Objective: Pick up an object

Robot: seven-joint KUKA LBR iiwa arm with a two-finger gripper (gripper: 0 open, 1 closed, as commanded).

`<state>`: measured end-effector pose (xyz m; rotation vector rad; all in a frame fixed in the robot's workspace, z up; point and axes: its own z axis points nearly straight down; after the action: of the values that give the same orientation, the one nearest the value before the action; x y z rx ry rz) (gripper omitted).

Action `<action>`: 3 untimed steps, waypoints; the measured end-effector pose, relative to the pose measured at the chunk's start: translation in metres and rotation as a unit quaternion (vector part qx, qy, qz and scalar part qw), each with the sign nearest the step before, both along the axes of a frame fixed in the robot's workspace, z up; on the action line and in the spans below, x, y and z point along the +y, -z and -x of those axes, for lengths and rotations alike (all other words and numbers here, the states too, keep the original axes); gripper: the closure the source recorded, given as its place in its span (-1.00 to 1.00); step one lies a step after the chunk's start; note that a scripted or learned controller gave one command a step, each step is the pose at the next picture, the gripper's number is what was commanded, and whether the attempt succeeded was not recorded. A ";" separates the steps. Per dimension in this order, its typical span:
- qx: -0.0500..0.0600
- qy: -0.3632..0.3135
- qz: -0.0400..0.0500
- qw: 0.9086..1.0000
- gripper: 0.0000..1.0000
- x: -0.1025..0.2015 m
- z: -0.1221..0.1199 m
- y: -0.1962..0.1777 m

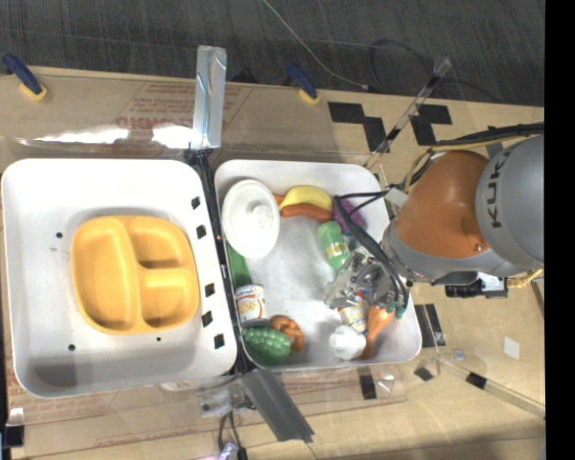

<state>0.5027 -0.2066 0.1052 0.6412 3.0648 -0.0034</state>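
My gripper (357, 291) is down in the right bin (292, 272), near its right wall, with the grey arm and orange band (441, 217) reaching in from the right. It hovers over or touches a cluster of small items: an orange carrot (379, 326) and a white lump (345, 343) just below it, and a pale green bottle (332, 242) just above it. Whether anything is held is hidden by the gripper body.
The right bin also holds a white bowl (251, 217), a banana (307, 197), a red sausage (305, 213), a small can (250, 305) and a green knobbly toy (266, 345). A yellow divided tray (134, 271) lies in the left bin (29, 257).
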 end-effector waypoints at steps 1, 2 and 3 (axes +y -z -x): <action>-0.001 -0.001 0.000 1.000 1.00 0.008 -0.047 -0.123; 0.005 0.077 -0.002 0.997 1.00 -0.004 0.026 -0.084; 0.004 0.235 -0.003 0.972 1.00 -0.003 -0.029 -0.039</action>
<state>0.5315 -0.2101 0.1445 1.3483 2.8378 -0.0014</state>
